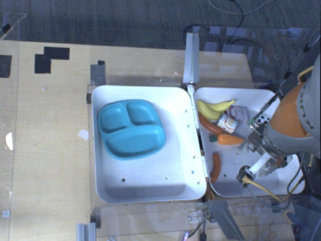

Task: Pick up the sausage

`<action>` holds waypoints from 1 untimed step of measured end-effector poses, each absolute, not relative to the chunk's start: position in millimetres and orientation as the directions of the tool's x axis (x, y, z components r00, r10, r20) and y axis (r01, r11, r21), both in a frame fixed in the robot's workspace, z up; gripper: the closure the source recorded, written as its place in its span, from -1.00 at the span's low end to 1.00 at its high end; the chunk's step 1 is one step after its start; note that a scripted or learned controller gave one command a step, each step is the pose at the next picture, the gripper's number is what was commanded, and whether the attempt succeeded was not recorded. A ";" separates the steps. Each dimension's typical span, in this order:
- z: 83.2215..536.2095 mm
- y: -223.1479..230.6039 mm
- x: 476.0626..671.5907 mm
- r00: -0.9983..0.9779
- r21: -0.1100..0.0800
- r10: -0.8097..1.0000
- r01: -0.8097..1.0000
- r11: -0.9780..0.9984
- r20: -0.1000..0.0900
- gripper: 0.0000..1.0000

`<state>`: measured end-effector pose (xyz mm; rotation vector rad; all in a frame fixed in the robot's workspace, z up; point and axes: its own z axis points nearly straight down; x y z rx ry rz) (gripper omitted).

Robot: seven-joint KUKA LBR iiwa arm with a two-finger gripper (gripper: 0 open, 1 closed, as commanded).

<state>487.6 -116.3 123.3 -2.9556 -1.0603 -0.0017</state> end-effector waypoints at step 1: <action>88.6 -147.2 489.9 0.566 0.006 0.825 0.825 -0.566 0.007 -1.00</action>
